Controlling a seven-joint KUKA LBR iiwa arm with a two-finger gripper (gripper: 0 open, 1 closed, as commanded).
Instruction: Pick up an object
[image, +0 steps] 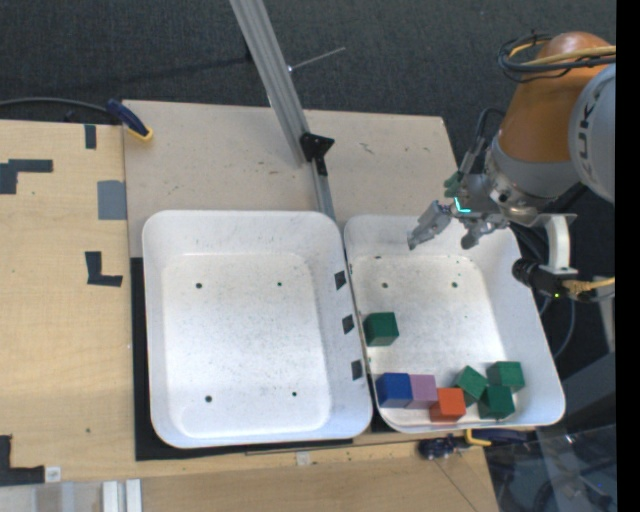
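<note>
Right bin (520, 330): blocks (450, 392) lie well below the end effector (447, 230).

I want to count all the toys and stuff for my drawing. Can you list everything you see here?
Bins: 2, white, side by side on the bench; left bin, right bin.
Green blocks: 4, in the right bin; one alone near its middle, three clustered in the near right corner.
Blue block: 1, at the right bin's near edge.
Purple block: 1, pale, right beside the blue one.
Orange block: 1, next to the purple one.
Clamp: 1, blue and yellow, at the bench's far left.
Metal bar: 1, grey, slanting toward the bins.
Arm: 1, grey and orange, at the right.
Gripper: 1, open, above the right bin's far edge, holding nothing.
</note>
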